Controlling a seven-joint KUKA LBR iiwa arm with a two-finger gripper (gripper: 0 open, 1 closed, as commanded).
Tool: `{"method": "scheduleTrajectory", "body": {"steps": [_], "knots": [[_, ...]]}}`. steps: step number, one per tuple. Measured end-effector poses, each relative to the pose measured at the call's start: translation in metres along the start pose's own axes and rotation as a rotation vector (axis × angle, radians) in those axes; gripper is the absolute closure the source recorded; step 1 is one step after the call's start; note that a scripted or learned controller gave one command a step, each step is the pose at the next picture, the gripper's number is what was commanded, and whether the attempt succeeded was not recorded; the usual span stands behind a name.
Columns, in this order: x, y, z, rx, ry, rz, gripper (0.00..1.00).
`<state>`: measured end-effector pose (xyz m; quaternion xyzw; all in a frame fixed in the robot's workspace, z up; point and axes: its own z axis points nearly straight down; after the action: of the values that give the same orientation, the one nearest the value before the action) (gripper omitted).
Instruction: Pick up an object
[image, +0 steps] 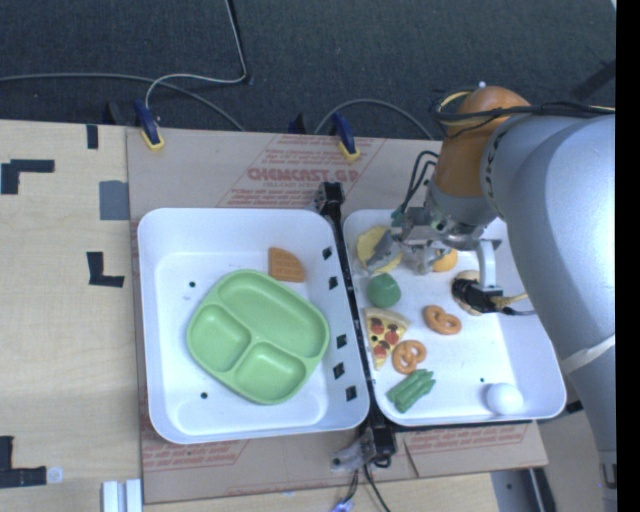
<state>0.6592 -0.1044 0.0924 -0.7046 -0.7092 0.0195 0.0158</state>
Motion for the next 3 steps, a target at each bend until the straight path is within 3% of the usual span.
{"method": "scheduleTrajectory", "body": {"steps": [1,3], "knots": [[0.006,-0.001,0.007,-0.050,0.003,0.006,0.00],[0.008,0.010,0.007,-0.051,0.004,0.005,0.00]]}}
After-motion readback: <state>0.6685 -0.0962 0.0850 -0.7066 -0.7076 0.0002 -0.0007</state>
